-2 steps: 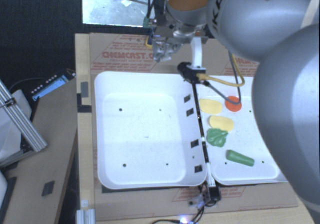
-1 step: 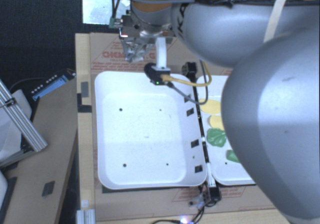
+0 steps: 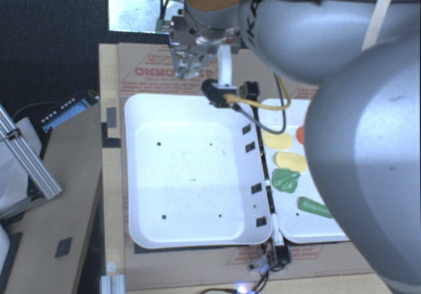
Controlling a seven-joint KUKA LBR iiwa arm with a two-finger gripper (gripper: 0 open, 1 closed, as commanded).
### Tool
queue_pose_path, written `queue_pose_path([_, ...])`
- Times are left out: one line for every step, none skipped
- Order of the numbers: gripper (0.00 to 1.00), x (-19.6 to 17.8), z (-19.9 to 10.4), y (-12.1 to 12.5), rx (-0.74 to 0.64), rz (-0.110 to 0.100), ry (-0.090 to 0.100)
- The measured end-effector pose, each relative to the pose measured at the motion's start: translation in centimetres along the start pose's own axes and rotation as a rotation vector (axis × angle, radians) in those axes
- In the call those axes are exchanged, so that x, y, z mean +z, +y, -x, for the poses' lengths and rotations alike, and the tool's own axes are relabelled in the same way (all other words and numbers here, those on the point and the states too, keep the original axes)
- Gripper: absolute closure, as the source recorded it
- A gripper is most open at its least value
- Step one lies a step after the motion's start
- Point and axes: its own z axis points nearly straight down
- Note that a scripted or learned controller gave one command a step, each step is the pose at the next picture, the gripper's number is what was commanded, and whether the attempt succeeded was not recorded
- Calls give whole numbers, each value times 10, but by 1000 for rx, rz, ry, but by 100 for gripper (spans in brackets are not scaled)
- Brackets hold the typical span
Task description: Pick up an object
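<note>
Hovering: gripper (image 3: 189,66) at 12 o'clock of the left bin (image 3: 141,174), above the cardboard beyond its far rim.
Fingers: blurred; open or shut, I cannot tell.
Objects: in the right bin (image 3: 296,232), at 3 o'clock of the view: yellow pieces (image 3: 284,151), perhaps two, a green leafy piece (image 3: 285,179), a green stick (image 3: 314,207), an orange bit (image 3: 300,134) beside the arm (image 3: 355,89).

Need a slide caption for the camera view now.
Gripper above the left bin's far edge; toys in the right bin.
</note>
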Motion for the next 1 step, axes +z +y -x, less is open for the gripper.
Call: queue_pose_path([100,8,19,0,1,-2,-1])
